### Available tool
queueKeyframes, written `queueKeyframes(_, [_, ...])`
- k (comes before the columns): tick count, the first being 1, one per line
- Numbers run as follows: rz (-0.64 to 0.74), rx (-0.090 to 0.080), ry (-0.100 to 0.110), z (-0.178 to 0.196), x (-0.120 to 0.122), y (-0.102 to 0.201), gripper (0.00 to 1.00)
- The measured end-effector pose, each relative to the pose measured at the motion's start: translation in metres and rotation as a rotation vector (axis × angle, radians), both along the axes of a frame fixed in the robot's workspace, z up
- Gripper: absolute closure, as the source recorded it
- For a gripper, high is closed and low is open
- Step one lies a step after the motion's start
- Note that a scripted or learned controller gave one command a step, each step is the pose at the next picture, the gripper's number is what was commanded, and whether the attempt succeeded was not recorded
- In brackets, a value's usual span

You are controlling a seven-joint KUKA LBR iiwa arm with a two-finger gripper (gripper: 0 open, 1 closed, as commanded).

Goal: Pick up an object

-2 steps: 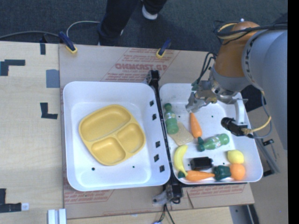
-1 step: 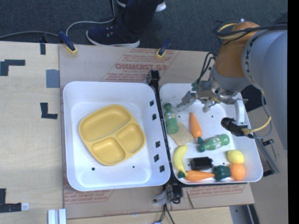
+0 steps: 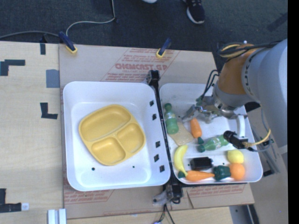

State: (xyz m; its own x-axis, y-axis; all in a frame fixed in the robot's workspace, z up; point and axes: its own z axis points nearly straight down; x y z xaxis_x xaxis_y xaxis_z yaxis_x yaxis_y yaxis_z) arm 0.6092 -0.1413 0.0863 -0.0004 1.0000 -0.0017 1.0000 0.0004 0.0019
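My gripper hangs over the back half of the right bin, just above and behind a small orange carrot. Nothing is visibly held in it. Left of the gripper a green bottle lies by the bin's left wall. A second green bottle lies to the carrot's right. Along the front of the bin lie a banana, a black block, a larger carrot, a dark green vegetable, an orange and a lemon.
The left bin holds a yellow three-compartment plate. A black divider runs between the bins. A tan flat piece lies under the carrot. The arm's grey body and orange band cover the right bin's back right corner.
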Motion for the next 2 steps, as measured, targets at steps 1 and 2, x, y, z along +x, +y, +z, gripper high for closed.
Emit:
queueKeyframes(1, [-0.005,-0.010,-0.008,0.0008,-0.0163,0.0287,0.00])
queueKeyframes(2, [-0.003,-0.006,-0.004,0.0098,-0.0166,0.0308,1.00])
